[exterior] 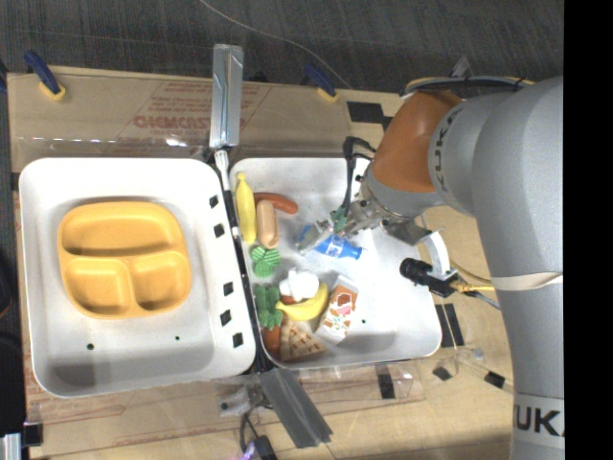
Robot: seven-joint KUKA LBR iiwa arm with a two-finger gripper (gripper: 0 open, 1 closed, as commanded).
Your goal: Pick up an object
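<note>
We see the grey arm (pixel 498 190) reach over the right bin (pixel 402 329), its gripper (pixel 337 224) low by a blue packet (pixel 337 248); we cannot tell its grip. A yellow tray (pixel 123 257) fills the left bin (pixel 38 257). A banana (pixel 305 307) lies near a hot dog (pixel 267 220).

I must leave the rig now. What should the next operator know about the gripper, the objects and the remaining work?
Gripper: low in the right bin, over the blue item; whether it grips anything cannot be judged.
Objects: toy food is piled along the right bin's left side: corn, hot dog, banana, waffle, small carton.
Left bin: holds a yellow divided tray.
Done: arm has reached the objects.
Left: nothing visibly lifted yet; confirm a grasp, then lift.
</note>
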